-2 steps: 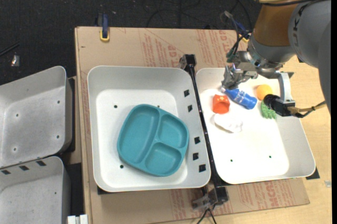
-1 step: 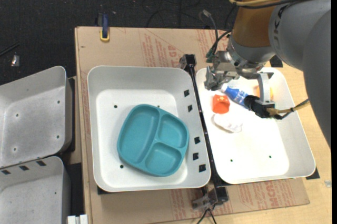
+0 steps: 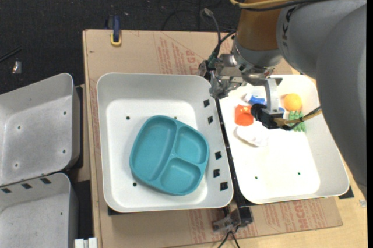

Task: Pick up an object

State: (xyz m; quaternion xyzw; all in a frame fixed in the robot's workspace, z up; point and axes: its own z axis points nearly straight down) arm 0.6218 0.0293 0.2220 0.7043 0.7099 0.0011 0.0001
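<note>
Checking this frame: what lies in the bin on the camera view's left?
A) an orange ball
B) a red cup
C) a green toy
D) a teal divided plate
D: the teal divided plate lies in the left bin, while the orange ball sits in the right bin.

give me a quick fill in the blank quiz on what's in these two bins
1. One white bin holds the teal plate; it is the bin on the view's ____.
2. That plate is divided into ____ compartments.
3. The orange ball lies in the other bin, near a red object; this bin is on the view's ____.
Missing words: left; three; right.
</note>
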